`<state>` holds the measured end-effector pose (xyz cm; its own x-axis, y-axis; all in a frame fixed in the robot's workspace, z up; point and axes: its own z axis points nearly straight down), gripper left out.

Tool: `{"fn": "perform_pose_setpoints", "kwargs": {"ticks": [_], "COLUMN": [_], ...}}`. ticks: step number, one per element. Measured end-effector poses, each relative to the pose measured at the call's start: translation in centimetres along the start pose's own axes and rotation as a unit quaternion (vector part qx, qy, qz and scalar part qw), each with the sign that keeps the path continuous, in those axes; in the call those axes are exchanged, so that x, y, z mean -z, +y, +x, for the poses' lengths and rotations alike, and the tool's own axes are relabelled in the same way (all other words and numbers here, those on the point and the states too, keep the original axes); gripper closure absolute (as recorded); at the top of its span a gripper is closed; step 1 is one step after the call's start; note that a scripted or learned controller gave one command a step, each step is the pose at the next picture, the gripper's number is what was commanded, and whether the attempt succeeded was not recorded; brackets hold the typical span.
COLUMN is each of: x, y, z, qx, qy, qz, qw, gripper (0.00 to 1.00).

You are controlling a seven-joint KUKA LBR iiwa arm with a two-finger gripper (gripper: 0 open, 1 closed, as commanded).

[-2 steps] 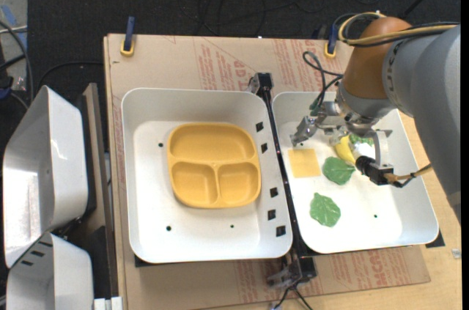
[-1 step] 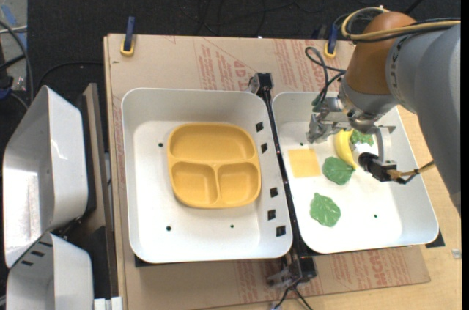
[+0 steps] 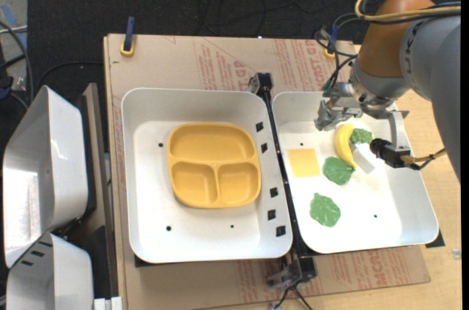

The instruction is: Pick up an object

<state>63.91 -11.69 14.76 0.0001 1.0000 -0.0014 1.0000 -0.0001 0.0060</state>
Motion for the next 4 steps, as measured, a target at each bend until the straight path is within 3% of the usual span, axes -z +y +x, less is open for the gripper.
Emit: {"fn": "perform_pose_setpoints", "kwargs": {"ticks": [1,2,4], "x": [6.4,9.2,8.8], "y": [0.2,0.3,-4.9], "z": [-0.2,-0.3,10.7], "qx": [0.001,0.001,0.004], "qy": [0.0,0.0,0.002], "qz": [-0.001,0.0,0.004], "qw": [1.0,1.0,1.0], "gripper": [1.0,1.0,1.0]}}
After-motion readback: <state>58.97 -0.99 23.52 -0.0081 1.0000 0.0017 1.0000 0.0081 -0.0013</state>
